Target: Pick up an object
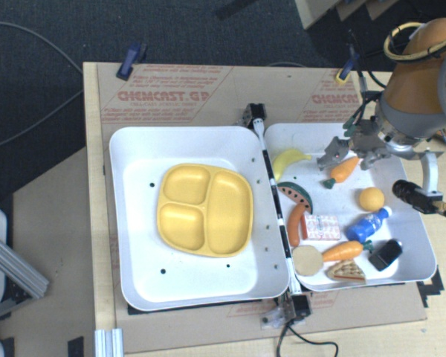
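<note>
My gripper (351, 157) hangs over the back of the right bin (416, 229), below the arm's orange band. A small orange carrot-shaped piece (344, 169) lies slanted right under it, touching or nearly touching the grey metal; whether it is gripped is unclear. Other loose items in this bin are a yellow banana (290, 158), a watermelon slice (297, 194), a red sausage (296, 225), an orange ball (371, 198), a blue bottle (366, 225) and a second carrot (342, 251).
The left bin (134, 169) holds a yellow divided plate (205, 209). At the right bin's front lie a round cookie (308, 259), a toast wedge (347, 272), a pink-and-white packet (321, 227) and a black block (385, 254). A black bar (412, 193) juts in at the right.
</note>
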